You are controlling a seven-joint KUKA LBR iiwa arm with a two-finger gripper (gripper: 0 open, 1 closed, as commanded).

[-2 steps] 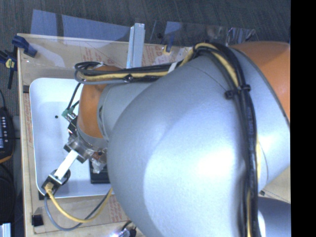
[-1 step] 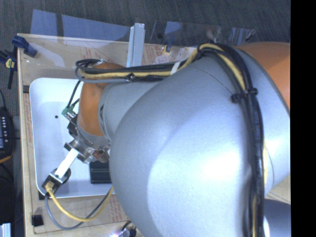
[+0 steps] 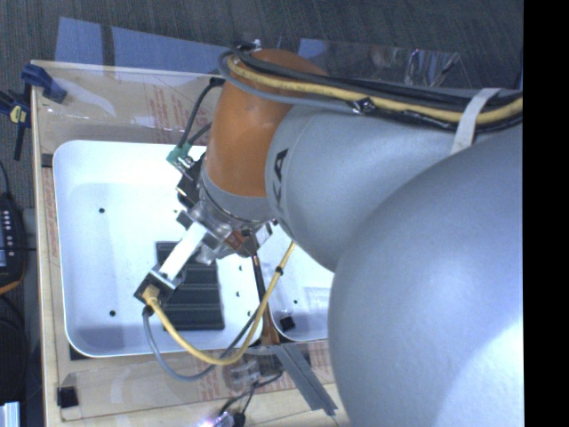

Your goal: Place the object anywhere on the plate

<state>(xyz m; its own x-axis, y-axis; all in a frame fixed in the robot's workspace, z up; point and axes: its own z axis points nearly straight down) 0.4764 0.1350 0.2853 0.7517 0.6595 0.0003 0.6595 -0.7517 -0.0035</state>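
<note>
While the grey arm (image 3: pixel 400 265) with its orange band (image 3: pixel 249 127) leans in from the right and covers much of both bins, the tool (image 3: pixel 229 241) hangs low over the right half of the left bin (image 3: pixel 67 238). The wrist hides most of it from above, so I cannot tell whether the tool is released or clenched, and nothing can be seen gripped in it.

The dark ribbed slab (image 3: pixel 197 299) lies flat on the white floor of the left bin, in the near right part, just below and beside the tool. Its long axis runs roughly from the far side of the bin toward the near side. The far end tips a little to the left, and the near end points toward the bin's front wall. The ribs appear to cross its short width. Its upper left part is covered by robot hardware.

A sliver of the right bin (image 3: pixel 307 314) shows under the arm. A blue clamp (image 3: pixel 40 80) grips the far left corner of the tabletop (image 3: pixel 98 385).
</note>
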